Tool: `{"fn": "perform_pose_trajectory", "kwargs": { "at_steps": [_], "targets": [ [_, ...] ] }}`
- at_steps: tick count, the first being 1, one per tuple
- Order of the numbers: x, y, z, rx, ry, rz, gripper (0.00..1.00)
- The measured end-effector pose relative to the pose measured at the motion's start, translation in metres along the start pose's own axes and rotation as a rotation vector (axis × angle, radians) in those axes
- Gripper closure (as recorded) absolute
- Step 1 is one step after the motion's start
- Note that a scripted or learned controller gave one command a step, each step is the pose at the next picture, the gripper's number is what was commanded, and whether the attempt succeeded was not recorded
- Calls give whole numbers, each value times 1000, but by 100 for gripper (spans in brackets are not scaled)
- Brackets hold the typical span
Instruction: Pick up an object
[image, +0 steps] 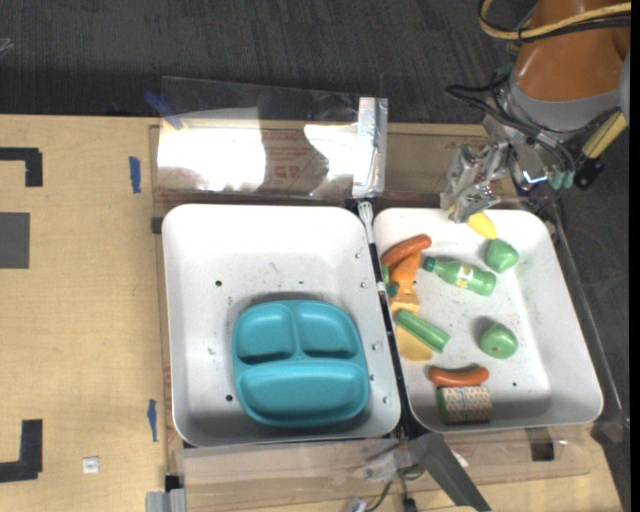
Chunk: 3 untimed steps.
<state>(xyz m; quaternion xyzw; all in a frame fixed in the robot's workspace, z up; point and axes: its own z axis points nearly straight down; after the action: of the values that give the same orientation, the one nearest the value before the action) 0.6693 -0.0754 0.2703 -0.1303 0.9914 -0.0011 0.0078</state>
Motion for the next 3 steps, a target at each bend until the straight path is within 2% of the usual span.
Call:
{"fn": "perform_pose_trajectory", "kwargs": {
  "at_steps": [2,3],
  "targets": [
    [-3,0,-22,1,-17,4,100],
    [-3,22,31,-6,13,-99,100]
  ]
}}
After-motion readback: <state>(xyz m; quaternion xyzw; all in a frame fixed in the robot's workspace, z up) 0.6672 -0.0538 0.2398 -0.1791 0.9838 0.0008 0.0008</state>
